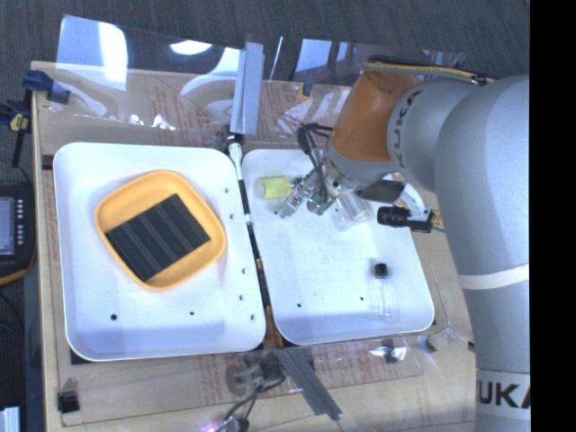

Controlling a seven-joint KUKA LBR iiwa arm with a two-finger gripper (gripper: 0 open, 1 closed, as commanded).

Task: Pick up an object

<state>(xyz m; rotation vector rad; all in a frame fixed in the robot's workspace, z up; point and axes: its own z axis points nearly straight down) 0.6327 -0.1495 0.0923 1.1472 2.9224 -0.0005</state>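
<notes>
1. A small yellow-green object (274, 187) lies in the right bin (306, 318), near that bin's far left corner, flat on the white floor.
2. The gripper (304, 200) hangs just beside it, on its right, low over the bin floor. Whether it is released or clenched cannot be told from this slanted view, and nothing is visibly grasped.
3. A small clear vial with a dark cap (382, 286) lies well apart, toward the near right of the same bin.
4. The left bin (81, 322) holds an orange dish with a dark ribbed insert (160, 230).
5. The grey arm (468, 178) reaches in from the right, its orange band (369, 120) above the wrist.
6. Judgement: to pick well, the tool should centre over the yellow-green object, straddling its short side, stay off the nearby bin wall, and close only once fully down.
</notes>
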